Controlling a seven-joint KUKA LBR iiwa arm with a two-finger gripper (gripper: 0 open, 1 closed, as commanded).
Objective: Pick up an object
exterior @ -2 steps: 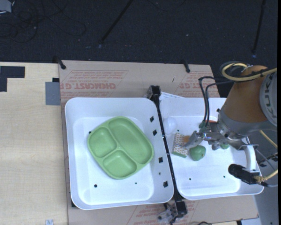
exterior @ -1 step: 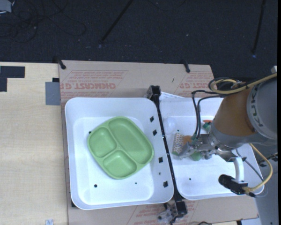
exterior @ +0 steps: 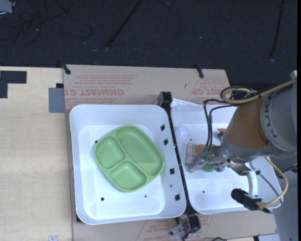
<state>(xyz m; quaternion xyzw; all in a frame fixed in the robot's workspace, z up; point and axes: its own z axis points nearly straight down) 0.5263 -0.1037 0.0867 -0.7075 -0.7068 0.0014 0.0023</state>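
Mostly, arm (exterior: 251, 129) hides right bin's (exterior: 205, 205) contents.

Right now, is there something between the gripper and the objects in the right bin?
Nothing visible stands between them. The gripper is low in the right bin, at the small objects near its left wall. The green plate lies apart, in the left bin.

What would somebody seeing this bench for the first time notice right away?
The green divided plate stands out first, lying slantwise in the left bin. Next comes the grey arm with its orange band, reaching in from the right over the right bin. Its end effector sits low by that bin's left side, among small objects too blurred to name.
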